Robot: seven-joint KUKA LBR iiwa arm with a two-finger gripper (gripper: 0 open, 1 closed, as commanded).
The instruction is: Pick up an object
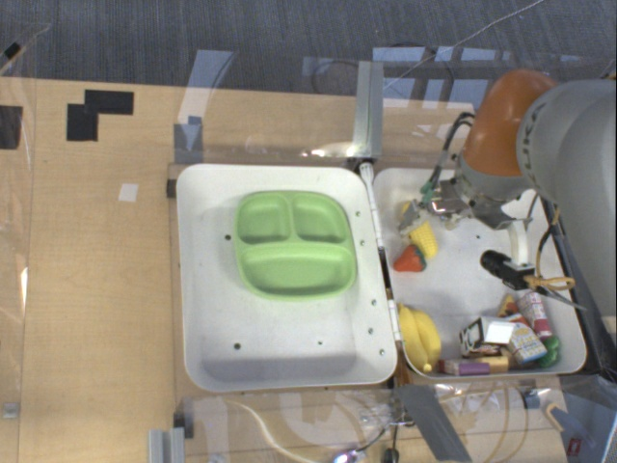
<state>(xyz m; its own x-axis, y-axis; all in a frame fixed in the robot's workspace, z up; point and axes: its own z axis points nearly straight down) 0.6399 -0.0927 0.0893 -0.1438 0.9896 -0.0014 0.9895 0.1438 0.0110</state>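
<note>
A light wooden surface [87, 287] fills most of the view. Beyond its far edge lies a dark grey carpet floor [289, 13]. Black square marks [96, 114] sit near the far left corner of the surface. A thin cable [501, 17] crosses the floor.

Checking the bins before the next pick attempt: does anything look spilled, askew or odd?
Nothing looks spilled or damaged. The green three-compartment plastic plate sits flat in the left white bin. Small items lie jumbled in the right white bin's near corner, all inside its walls.
</note>
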